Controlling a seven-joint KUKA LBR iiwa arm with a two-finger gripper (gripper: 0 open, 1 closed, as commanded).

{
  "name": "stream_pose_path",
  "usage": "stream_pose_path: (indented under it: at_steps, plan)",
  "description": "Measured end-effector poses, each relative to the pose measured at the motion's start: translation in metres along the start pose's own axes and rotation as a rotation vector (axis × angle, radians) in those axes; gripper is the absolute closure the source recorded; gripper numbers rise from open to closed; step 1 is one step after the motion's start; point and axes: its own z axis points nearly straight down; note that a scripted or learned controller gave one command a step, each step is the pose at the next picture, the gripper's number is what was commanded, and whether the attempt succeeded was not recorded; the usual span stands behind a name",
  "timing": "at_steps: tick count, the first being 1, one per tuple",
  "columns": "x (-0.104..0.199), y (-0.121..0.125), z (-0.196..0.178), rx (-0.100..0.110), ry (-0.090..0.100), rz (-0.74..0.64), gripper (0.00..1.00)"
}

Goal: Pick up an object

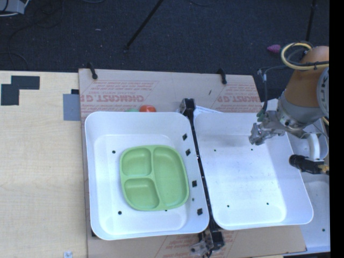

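A light green divided plate (154,177) with three compartments lies flat in the left white bin (102,144), slightly right of its middle. My gripper (257,137) hangs over the far right part of the right white bin (252,198), well away from the plate. I see nothing held in it.
A small red-orange object (148,109) and a bit of something green (130,110) lie on the cardboard just behind the left bin's far rim. A black divider with clips (194,160) runs between the two bins. The wooden bench top (37,171) stretches to the left.
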Motion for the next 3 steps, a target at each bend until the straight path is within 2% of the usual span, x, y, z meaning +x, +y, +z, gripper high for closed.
stream_pose_path:
  at_steps: [1, 2, 3]
  plan:
    - [0.003, -0.004, -0.061, 0.001, 0.001, -0.003, 1.0]
    - [0.002, -0.004, -0.102, 0.001, 0.001, -0.004, 1.0]
    - [0.057, 0.001, -0.086, 0.007, 0.003, -0.005, 1.0]
